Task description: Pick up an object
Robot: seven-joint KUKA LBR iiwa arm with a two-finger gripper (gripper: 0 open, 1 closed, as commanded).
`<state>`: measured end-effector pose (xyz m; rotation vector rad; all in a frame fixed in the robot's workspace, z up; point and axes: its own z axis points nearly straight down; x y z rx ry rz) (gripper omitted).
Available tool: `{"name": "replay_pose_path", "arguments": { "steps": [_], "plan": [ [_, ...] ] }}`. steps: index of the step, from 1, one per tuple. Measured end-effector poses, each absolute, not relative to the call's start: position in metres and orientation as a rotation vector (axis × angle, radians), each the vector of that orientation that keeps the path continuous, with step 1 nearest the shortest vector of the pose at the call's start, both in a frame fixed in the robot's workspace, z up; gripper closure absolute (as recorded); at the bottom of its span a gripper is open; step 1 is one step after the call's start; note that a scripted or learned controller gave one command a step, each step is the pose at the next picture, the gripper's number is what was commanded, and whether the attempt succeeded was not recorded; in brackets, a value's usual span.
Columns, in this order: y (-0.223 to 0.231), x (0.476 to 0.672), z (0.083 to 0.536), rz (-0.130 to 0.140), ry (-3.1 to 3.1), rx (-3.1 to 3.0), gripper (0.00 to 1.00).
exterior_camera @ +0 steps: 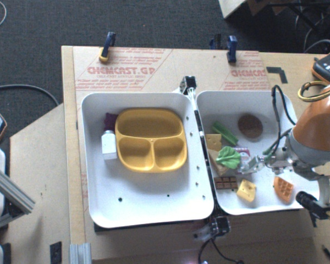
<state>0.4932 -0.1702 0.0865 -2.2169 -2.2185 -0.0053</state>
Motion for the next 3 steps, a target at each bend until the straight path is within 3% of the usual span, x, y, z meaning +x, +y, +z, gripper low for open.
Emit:
{"name": "replay_pose_path", "arguments": {
  "steps": [1,3],
  "plan": [
    [-0.17,0.496,0.101,-0.016,-2.226,-2.224,1.0],
    [-0.176,0.503,0.228,-0.006,-2.23,-2.226,1.0]
  ]
}}
